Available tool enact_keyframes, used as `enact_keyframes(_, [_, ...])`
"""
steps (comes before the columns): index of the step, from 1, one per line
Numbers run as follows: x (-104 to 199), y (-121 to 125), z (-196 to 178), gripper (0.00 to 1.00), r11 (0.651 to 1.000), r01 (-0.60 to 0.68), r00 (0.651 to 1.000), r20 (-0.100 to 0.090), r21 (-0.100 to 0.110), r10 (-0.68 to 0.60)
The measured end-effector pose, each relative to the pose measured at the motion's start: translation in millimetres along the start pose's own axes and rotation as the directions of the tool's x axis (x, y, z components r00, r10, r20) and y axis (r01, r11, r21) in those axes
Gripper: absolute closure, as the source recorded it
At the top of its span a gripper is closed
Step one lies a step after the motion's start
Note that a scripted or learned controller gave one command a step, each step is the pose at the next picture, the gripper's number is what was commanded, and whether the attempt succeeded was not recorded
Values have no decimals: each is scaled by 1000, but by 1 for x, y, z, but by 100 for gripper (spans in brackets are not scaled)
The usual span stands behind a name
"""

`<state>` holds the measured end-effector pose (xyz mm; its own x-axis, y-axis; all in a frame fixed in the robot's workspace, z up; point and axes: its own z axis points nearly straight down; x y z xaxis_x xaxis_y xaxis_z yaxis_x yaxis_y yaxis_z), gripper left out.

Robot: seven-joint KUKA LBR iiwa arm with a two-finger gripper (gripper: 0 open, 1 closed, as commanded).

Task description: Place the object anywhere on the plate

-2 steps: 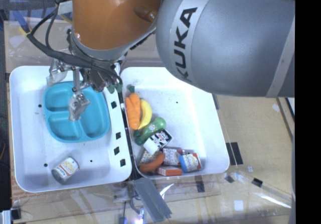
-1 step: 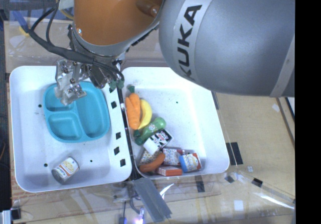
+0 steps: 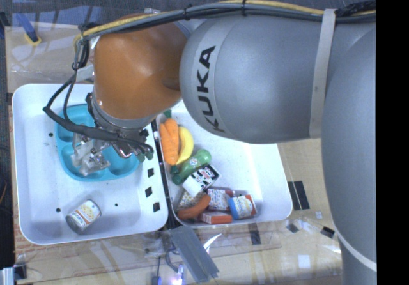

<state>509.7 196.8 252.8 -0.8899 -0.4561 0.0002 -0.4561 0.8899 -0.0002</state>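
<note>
The pincer [image 3: 94, 157] hangs low over the blue plate [image 3: 67, 149] in the left bin [image 3: 25, 149], at left centre of the frame, and whether anything has been set on the plate is hard to judge, since the metal parts hide its middle. I cannot tell how the pincer stands or whether it carries anything. A can [image 3: 83, 215] lies off the plate at the lower left, while a carrot [image 3: 169, 140], a banana [image 3: 185, 143] and small packets [image 3: 223, 204] sit in the right bin [image 3: 268, 169].
</note>
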Motion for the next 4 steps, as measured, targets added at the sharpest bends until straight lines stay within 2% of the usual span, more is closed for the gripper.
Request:
enact_keyframes(1, [0,0,0,0,1000,-1,1000,0,0,1])
enact_keyframes(2, [-1,0,-11,100,1000,4,1000,3,1,-4])
enact_keyframes(3, [-1,0,-11,0,1000,3,1000,2,1,-3])
enact_keyframes(4, [-2,1,-22,100,1000,6,1000,5,2,-6])
